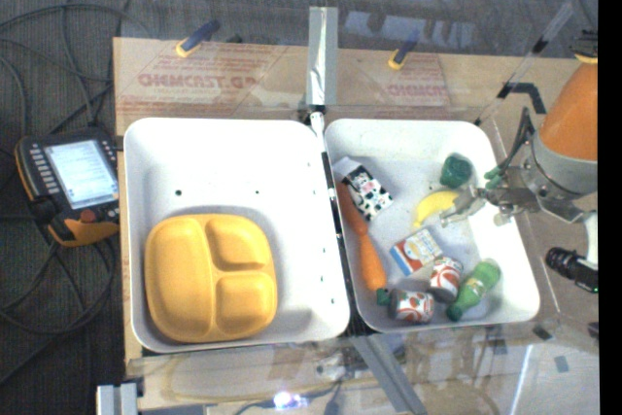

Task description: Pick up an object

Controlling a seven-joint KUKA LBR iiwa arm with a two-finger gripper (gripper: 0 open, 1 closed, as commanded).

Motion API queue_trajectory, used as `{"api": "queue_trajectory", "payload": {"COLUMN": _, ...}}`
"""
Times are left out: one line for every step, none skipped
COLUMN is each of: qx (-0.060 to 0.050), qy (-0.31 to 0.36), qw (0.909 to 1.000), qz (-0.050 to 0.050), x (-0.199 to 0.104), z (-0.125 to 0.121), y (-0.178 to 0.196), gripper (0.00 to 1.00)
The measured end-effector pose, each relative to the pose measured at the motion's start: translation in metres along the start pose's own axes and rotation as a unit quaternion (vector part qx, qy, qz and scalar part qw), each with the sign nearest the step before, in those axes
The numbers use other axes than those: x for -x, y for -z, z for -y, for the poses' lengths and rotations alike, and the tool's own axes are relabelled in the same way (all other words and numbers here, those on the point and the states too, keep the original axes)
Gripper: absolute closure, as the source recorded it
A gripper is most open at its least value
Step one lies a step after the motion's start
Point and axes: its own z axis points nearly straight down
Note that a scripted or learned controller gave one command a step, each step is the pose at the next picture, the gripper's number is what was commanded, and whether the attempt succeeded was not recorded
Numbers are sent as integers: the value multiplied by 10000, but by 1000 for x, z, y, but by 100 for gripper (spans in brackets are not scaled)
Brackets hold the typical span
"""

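Note:
The right bin (408,139) holds several small objects. A yellow banana (436,206) lies near its middle, with a dark green lump (455,171) just behind it. A black-and-white spotted toy (367,192) sits toward the left wall, and an orange carrot (365,248) runs along that wall. Toward the front are a small carton (418,251), two red-and-white cans (444,275) (413,306) and a green bottle (474,287). My gripper (473,203) reaches in from the right, low over the bin's right side, right next to the banana's right end. Nothing shows in its grasp.
The left bin (194,151) holds a yellow divided tray (211,275) at its front left. A metal post (319,63) stands behind the seam between the bins. A teach pendant (68,175) lies off the bench to the left.

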Motion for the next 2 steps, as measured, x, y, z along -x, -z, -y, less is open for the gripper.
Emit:
{"api": "queue_trajectory", "payload": {"qx": 70, "qy": 162, "qw": 9998, "qz": 21, "x": 3, "z": -17, "y": -96, "gripper": 0}}
{"api": "queue_trajectory", "payload": {"qx": 91, "qy": -345, "qw": 9994, "qz": -46, "x": 27, "z": -95, "y": -104, "gripper": 0}}
